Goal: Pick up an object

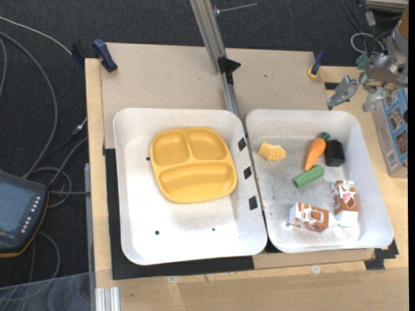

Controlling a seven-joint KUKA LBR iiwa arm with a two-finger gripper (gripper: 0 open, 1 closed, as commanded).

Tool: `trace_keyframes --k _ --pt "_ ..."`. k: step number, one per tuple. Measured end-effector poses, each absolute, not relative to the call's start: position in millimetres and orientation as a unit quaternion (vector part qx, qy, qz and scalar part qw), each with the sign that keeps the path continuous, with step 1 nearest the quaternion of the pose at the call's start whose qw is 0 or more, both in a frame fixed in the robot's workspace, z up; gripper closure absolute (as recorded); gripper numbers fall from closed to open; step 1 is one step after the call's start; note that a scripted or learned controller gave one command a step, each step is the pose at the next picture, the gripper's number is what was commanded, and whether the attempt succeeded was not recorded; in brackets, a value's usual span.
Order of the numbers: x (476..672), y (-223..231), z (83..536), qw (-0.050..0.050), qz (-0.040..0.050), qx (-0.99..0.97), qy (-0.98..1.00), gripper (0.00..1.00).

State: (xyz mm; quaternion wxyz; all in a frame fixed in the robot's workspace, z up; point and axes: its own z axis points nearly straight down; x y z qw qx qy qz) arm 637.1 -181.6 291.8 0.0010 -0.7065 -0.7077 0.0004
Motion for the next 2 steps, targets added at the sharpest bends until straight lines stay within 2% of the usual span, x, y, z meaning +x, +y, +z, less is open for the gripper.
trace_keyframes --k 1,2 --pt "637.0 -182 292 0.001 0.0007 -0.706 -0.708 0.00" --pt "638.4 -181 229 0.004 0.0021 -0.707 -0.707 0.00"
